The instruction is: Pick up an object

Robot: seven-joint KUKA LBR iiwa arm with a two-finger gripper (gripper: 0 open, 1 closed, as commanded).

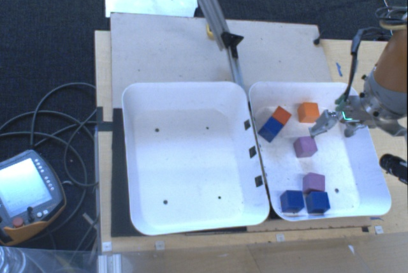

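Seven small blocks lie loose in the right bin [373, 157] for picking, the fingers [336, 124] spread, holding nothing.

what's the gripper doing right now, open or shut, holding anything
gripper: open, nothing between its fingers, over the right bin near the orange cube and purple cube.

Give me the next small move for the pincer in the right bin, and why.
Probably lower the pincer toward the purple cube just below and left of it. The pincer sits above the right bin with nothing visible between its fingers, and that cube stands apart from its neighbours, unlike the orange cube nearer the rim or the clustered blue cubes.
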